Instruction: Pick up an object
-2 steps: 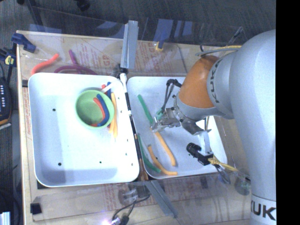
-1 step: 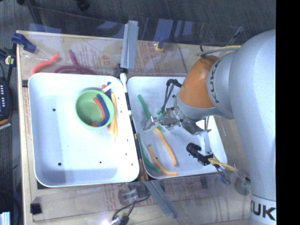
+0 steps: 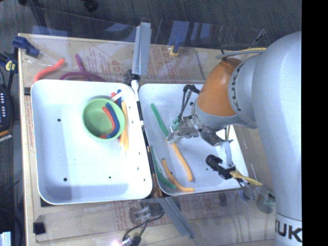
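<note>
Presently, item one: the grey metal two-finger hand (image 3: 176,135), low inside the right-hand shallow white plastic bin (image 3: 205,94); whether it is open or closed cannot be told. Item two, the likeliest pick: one long orange rubbery stick (image 3: 183,161), directly below the hand, touching or nearly so, its long axis slanting down and away to the right. Also in that bin: one curved orange strip (image 3: 174,178), one green stick (image 3: 159,119), one dark green strip (image 3: 163,177). Left-hand white bin (image 3: 61,152): one round green bowl (image 3: 104,118).

claw (image 3: 178,132) tips blurred, perhaps shut | arm (image 3: 266,96) hides right bin (image 3: 154,94) corner
</note>
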You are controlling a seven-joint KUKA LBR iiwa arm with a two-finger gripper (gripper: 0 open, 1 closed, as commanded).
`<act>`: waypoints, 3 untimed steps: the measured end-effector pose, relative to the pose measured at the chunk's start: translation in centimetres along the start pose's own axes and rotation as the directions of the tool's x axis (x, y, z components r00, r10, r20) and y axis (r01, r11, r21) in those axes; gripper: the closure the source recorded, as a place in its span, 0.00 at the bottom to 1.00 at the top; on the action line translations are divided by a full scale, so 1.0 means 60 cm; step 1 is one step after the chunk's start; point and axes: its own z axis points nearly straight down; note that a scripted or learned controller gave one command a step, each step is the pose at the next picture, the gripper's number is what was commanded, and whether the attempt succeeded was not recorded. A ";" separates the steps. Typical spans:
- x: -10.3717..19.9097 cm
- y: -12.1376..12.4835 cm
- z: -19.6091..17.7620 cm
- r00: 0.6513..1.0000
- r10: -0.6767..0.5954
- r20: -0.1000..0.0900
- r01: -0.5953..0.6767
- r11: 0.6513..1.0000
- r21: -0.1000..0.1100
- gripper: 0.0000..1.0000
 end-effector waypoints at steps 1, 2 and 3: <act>0.000 0.000 0.000 1.000 -0.001 0.001 0.001 1.000 0.000 0.00; 0.005 -0.008 0.035 0.985 -0.170 -0.010 0.170 0.985 -0.004 0.00; 0.003 -0.009 0.018 0.985 -0.173 -0.008 0.173 0.985 -0.002 1.00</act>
